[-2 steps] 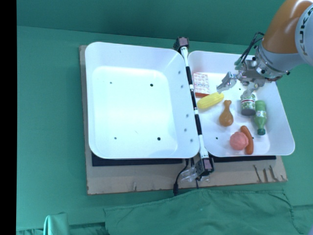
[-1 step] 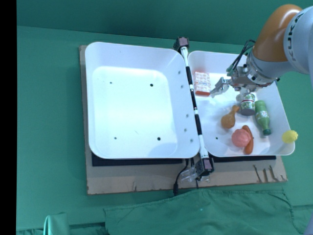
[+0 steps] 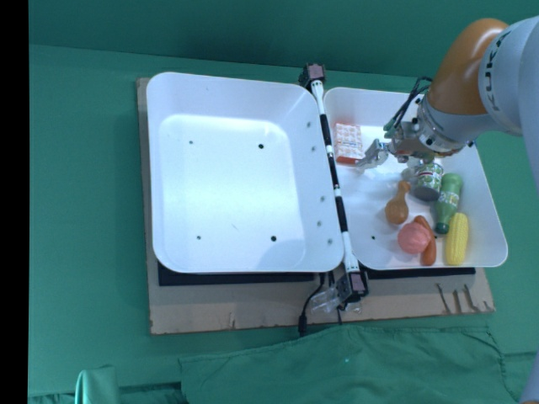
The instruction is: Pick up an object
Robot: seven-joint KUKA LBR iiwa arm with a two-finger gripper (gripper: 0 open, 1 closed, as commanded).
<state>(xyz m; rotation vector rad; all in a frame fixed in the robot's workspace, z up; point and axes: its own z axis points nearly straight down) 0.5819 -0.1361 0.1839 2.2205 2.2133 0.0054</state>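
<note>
Reaching in from three o'clock, the arm (image 3: 480,74) extends over the right bin (image 3: 370,242), its orange band uppermost at the frame's edge. The gripper (image 3: 373,154) hangs over the bin's upper centre, fingers pointing toward nine o'clock and slightly parted; nothing is seen between them, so it is released and grasping no object.

Candidate objects all lie in the right bin. A red-and-white packet (image 3: 348,141) lies flat near the dividing rail, just beside the fingertips at their ten o'clock. A small can (image 3: 427,179) sits directly below the wrist, at about four o'clock from the gripper. Touching the can on its three o'clock side is a green bottle (image 3: 447,202), lying with its neck toward six o'clock. An orange drumstick-shaped piece (image 3: 397,206) lies at nine o'clock from the bottle. Below it, a pink round object (image 3: 412,238) rests against an orange carrot-like piece (image 3: 429,247). A yellow corn cob (image 3: 456,238) lies at three o'clock from those, near the bin's right wall.

The left bin (image 3: 168,99) shows a bare white floor with a few dark dots. A black-and-white rail (image 3: 330,162) runs between the two bins. Both bins stand on a cardboard sheet (image 3: 253,310) over green cloth (image 3: 84,225).
</note>
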